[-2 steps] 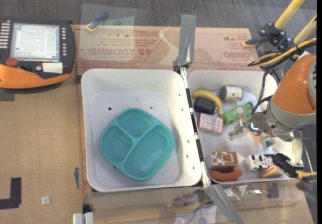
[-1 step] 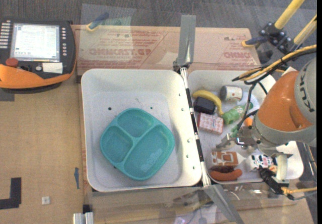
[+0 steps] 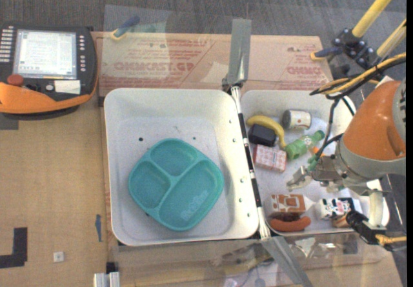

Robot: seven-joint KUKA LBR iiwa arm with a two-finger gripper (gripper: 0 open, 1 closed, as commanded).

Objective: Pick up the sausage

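The sausage [image 3: 289, 222] is a reddish-brown link lying flat against the front wall of the right bin [image 3: 335, 100]. My gripper [image 3: 301, 178] hangs over the middle of that bin, up and a little right of the sausage, beyond a small orange-and-white box [image 3: 288, 202]. It is open and nothing sits between its fingers. The grey arm with its orange band [image 3: 381, 128] comes in from the right and covers the bin's right side.
The right bin also holds a banana [image 3: 270, 124], a black block [image 3: 262, 134], a can [image 3: 297, 118], a green bottle [image 3: 303, 146], a pink box [image 3: 271, 158] and a black-and-white toy [image 3: 337, 207]. A teal divided plate [image 3: 175, 183] lies in the left bin [image 3: 122, 118].
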